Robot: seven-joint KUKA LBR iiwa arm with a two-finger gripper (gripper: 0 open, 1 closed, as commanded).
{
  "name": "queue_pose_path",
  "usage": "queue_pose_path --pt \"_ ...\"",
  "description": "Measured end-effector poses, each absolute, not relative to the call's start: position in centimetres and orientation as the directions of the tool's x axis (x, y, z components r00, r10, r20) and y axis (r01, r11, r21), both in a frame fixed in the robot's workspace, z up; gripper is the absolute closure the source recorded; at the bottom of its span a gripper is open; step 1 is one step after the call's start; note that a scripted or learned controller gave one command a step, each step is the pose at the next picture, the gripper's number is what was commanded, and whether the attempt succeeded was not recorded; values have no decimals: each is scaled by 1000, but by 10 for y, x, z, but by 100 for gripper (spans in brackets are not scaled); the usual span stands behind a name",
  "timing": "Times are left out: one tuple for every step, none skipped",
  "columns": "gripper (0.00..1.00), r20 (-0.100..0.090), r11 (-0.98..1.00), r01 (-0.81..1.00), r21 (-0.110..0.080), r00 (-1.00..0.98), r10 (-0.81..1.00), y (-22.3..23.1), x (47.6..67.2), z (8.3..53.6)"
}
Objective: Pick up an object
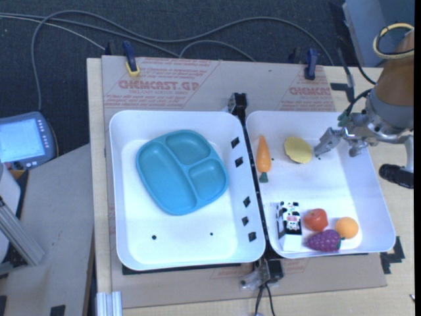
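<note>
Yellow chip (298, 150) lies untouched in the right bin (368, 189) as the claw (342, 143), fingers spread and empty, hovers beside it; the pick remains undone.

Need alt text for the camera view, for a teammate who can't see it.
The end effector hovers over the right bin near a yellow piece. That bin also holds a carrot, cow figure, tomato, orange and grapes; the left holds a blue tray.
</note>
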State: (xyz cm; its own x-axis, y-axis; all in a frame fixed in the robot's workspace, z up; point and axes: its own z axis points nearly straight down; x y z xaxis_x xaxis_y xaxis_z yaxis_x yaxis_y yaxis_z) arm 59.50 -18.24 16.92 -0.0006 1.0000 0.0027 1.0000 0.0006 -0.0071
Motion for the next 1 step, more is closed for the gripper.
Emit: queue_pose_path --pt "0 2 1 1000 -4 -1 1000 -176 601 122"
